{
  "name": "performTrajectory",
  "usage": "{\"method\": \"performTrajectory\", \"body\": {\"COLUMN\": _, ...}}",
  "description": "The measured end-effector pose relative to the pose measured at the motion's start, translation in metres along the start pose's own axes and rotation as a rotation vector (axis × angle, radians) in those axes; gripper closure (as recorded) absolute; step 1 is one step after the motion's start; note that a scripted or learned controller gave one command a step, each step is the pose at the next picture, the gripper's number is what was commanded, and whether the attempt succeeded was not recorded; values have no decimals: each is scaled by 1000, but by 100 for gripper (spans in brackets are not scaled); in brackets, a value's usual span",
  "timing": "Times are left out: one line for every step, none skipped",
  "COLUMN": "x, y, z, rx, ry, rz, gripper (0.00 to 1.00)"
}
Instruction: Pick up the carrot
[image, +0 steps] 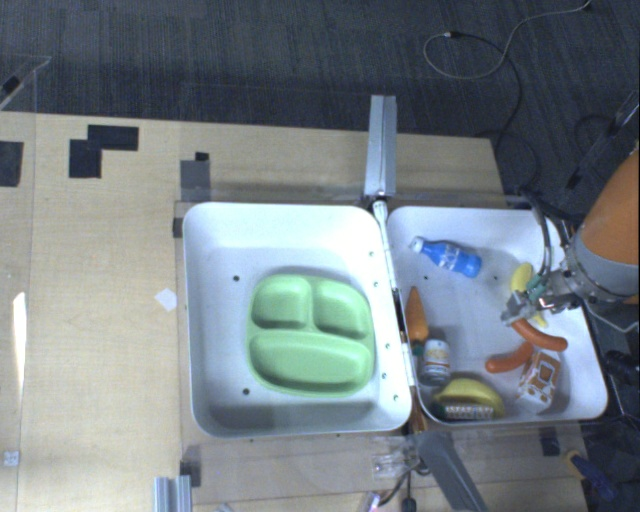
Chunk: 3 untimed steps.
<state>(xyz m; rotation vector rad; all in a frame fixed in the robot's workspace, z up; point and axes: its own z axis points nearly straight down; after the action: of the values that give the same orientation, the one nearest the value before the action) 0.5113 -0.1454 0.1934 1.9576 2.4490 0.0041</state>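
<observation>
Camera view: two white bins sit side by side on the wooden bench (90, 330). The left bin (215, 400) holds a green divided plate (310, 333), lying flat near the bin's middle.

The right bin (590, 395) holds the carrot (416, 315), which lies lengthwise against the bin's left wall, thin end pointing away from the camera. Just below the carrot stands a small can (434, 362). A banana (467, 392) lies beside the can along the near wall. A blue bottle (449, 257) lies on its side near the far wall. A hot dog (528, 350) and a small box (540, 380) lie toward the right side.

The gripper (535, 297) is low over the right side of this bin, close to a yellow item (521, 277), well apart from the carrot. Its opening cannot be determined, and no object is visible in its grasp.
</observation>
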Motion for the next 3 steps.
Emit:
{"method": "performTrajectory", "body": {"x": 46, "y": -13, "z": -20, "rx": 2, "ry": 2, "rz": 345, "gripper": 100}}
{"method": "performTrajectory", "body": {"x": -30, "y": 34, "z": -71, "rx": 2, "ry": 0, "rz": 556, "gripper": 100}}
{"method": "performTrajectory", "body": {"x": 3, "y": 71, "z": 3, "rx": 6, "ry": 1, "rz": 658, "gripper": 100}}
